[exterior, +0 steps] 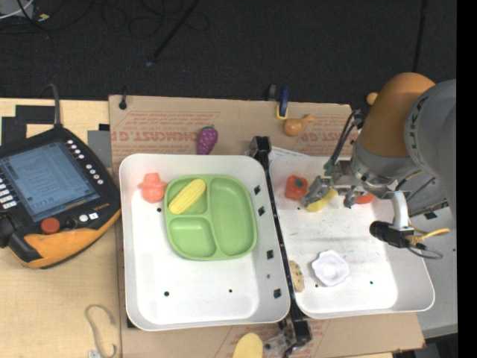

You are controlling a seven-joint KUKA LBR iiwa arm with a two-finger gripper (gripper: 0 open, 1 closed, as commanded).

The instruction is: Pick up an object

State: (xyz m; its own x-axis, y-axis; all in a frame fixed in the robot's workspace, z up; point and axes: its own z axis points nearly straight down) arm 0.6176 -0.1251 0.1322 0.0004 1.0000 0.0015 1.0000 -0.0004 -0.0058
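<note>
Yellow object point(317, 202) in right bin point(417, 293), under hand point(333, 189); finger state cannot be told

Yellow obj point(317, 202) lies in right bin point(373, 293), beside red obj point(296, 187).

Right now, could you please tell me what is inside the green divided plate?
A yellow corn cob lies in the upper-left compartment of the green divided plate. The other two compartments show bare green; nothing covers them.

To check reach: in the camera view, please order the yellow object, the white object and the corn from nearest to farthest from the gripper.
1. yellow object, at the gripper, right bin.
2. white object, right bin, toward the front.
3. corn, on the green plate, left bin.
</note>
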